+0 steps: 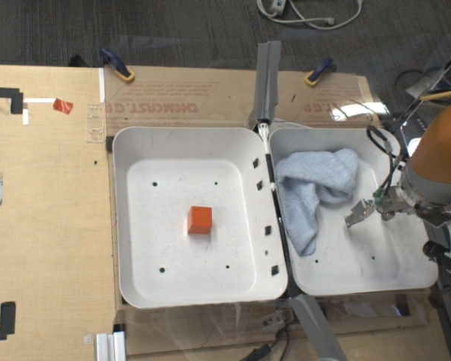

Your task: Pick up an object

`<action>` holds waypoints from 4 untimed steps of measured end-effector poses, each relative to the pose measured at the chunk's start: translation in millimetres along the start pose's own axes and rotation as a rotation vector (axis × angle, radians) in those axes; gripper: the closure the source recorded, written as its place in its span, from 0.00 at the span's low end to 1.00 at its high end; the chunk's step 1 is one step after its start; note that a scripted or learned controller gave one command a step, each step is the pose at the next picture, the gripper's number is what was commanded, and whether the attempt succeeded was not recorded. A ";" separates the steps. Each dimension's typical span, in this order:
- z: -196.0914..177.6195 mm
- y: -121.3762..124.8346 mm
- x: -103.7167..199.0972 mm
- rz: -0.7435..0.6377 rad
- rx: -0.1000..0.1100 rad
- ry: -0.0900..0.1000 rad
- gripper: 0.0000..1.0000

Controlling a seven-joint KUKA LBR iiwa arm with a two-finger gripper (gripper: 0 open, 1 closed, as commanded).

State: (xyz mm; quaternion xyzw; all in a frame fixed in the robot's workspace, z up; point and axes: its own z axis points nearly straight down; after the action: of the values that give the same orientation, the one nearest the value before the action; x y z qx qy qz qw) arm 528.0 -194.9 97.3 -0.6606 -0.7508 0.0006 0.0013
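Two candidates to pick. The towel [318, 190], pale blue and crumpled, lies in the right bin [406, 277], bunched against that bin's left wall, centre-right of the frame. The red block [200, 219] sits alone near the middle of the left bin [135, 277], well apart from the arm.

The gripper [358, 215] hangs at the right of the frame, over the right bin's floor just beside the towel's right edge, not touching it as far as we can see. Nothing shows between its fingers; whether they stand apart or together we cannot tell at this size.

We judge the towel the nearer target. To take it well, we would come down on a raised fold, not the flat skirt, so the fingers bite cloth and not bare bin floor. Risk: soft cloth may slip out on the lift, or drag along the floor.

Both bins sit side by side on a cardboard sheet [195, 96].
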 end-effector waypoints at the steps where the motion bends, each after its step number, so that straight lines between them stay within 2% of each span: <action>1: -7.3 -0.2 -0.6 0.003 0.002 0.000 1.00; 2: -72.7 -50.1 3.7 -0.049 0.000 0.000 1.00; 3: 7.4 -49.1 12.2 -0.001 -0.001 -0.001 1.00; 4: -69.3 12.4 31.1 -0.070 0.000 -0.002 1.00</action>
State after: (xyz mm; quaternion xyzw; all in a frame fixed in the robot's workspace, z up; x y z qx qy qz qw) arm 536.5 -162.5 166.6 -0.6340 -0.7734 0.0012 0.0007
